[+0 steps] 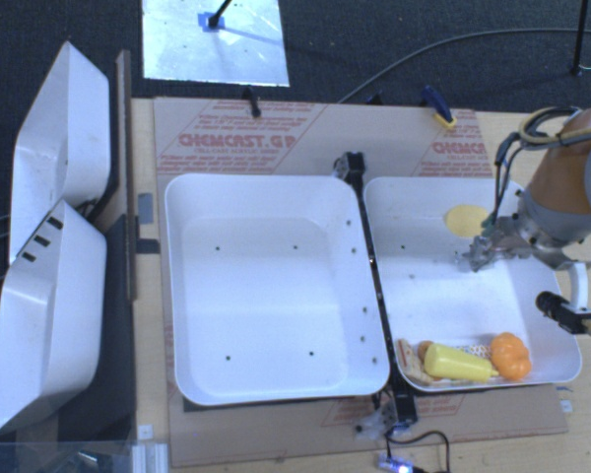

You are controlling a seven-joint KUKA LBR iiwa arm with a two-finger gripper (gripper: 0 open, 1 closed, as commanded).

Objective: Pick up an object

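1. One gripper [476, 256], entering from the right of the frame, is hovering over the upper middle of the right bin [414, 294]; whether it is open or closed cannot be told at this size, and nothing is showing in its grasp.
2. One pale yellow disc [465, 220] is lying just above the gripper, toward the upper edge of the right bin, near it but apparently apart.
3. Three further items are clustering at the lower right of the frame, along the bin's lower wall, well apart from the gripper: a yellow cone-shaped piece [458, 364], an orange ball [511, 356] just beside it, and a tan cracker-like piece [409, 359] at its other end.
4. The yellow cone-shaped piece is lying with its long axis running left to right across the frame.
5. Judgement: the pale yellow disc is the nearer candidate; the lower cluster is calling for a longer reach downward.
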